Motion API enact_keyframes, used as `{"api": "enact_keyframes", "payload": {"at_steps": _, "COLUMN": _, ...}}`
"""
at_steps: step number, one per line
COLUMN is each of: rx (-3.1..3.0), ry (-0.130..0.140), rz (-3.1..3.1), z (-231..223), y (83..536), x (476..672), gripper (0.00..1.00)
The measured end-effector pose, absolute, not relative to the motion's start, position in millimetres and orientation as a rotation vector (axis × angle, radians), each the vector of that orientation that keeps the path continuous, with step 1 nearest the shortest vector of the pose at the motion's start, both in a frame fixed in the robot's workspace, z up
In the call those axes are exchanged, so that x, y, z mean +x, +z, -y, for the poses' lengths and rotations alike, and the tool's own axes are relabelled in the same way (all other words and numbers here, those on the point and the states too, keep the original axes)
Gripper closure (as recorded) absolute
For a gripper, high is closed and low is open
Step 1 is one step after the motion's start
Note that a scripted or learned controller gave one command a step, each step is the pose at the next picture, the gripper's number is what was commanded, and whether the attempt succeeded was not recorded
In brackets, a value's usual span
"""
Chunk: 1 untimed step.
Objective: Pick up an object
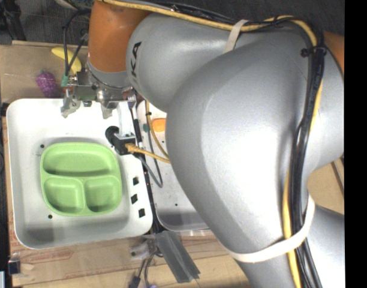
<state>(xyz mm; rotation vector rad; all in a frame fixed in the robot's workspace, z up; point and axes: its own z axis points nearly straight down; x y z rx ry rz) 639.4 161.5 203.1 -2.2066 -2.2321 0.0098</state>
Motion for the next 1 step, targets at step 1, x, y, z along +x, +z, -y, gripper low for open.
{"api": "enact_keyframes", "payload": {"at_steps": 1, "rx": -2.199, "ry": 0.014, "rz": 2.237, "z": -162.8, "y": 212.4, "x": 639.0, "gripper": 1.0}}
